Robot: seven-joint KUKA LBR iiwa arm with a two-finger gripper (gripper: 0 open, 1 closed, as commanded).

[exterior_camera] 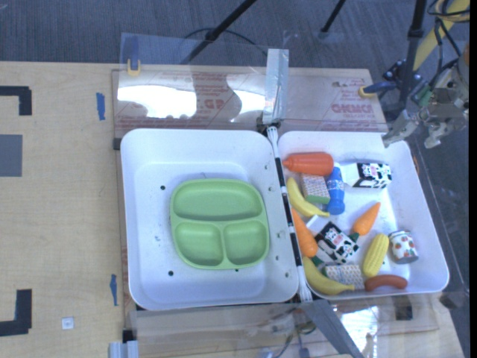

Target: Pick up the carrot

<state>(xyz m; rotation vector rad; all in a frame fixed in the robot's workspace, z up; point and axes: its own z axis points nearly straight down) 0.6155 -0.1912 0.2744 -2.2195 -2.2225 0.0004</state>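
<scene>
The blue bottle (336, 190) in the middle of the right bin (428, 239) is serving here as the landmark, and I am going from the near rim towards the far one.

Nearest, in front of the bottle, a red sausage (385, 281), a banana (322, 280) and a wafer (344, 274) are lying along the front wall. Just behind them a corn cob (375, 253) and a cow-patterned carton (335, 243) are sitting, with a small spotted mushroom (402, 246) off to the right.

There are two carrots. One carrot (366, 218) is lying in front of the bottle and to its right, tilted, with its point close to the corn cob. A second carrot (303, 233) is lying in front of the bottle and to its left, squeezed between the bin wall and the carton.

Behind the bottle a large orange-red vegetable (308, 162) is lying, and another cow carton (370, 174) is to the right.

Farthest, beyond the bin's back right corner, the gripper (406, 129) is hanging outside the bin and is holding nothing; how far it is open I cannot tell.

I judge the risks as follows. The orange-red vegetable is looking similar to a carrot, so a wrong target is possible. The left carrot is pressed against the wall, so a finger could strike the rim. The right carrot is touching or nearly touching neighbours, so the corn cob could be caught with it, or the tapered body could slip out
</scene>
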